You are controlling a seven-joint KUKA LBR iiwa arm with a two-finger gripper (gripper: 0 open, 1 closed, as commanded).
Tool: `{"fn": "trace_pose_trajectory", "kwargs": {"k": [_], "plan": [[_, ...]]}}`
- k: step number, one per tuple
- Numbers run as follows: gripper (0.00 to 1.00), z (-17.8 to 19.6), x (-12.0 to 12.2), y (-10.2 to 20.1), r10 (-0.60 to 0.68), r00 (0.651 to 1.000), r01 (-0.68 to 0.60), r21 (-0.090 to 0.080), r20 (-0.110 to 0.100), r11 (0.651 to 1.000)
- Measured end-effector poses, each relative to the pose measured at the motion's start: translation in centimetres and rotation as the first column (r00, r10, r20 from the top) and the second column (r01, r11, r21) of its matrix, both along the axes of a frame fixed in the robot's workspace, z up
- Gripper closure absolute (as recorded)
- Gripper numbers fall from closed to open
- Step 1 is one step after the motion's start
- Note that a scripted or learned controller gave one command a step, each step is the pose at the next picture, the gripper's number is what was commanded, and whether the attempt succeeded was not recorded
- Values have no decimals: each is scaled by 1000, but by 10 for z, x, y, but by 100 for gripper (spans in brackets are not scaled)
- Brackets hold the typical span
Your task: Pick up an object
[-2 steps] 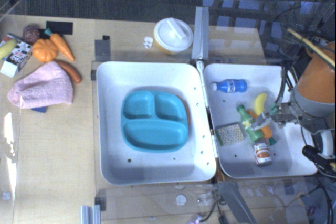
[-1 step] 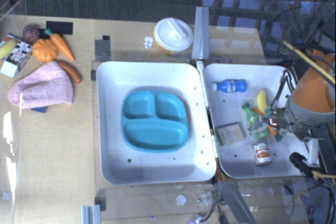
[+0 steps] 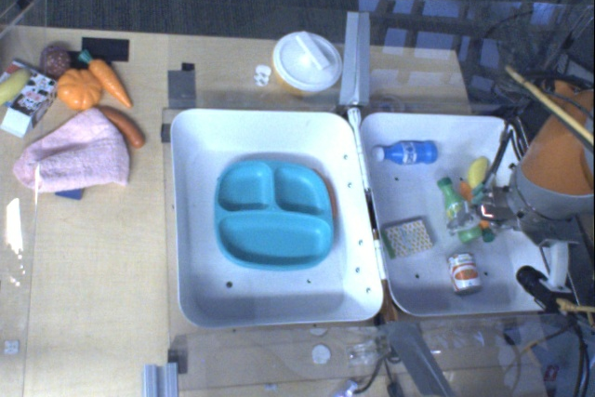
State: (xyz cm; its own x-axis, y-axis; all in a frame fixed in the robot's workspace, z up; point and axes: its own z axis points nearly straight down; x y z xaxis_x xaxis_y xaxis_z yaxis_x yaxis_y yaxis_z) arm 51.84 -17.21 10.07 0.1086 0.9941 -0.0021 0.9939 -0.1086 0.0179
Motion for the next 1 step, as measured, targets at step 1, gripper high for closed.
{"fn": "trace_pose_trajectory", "kwargs": {"k": [1], "plan": [[100,83,7,46,-125,992,125,4,-16,992]]}}
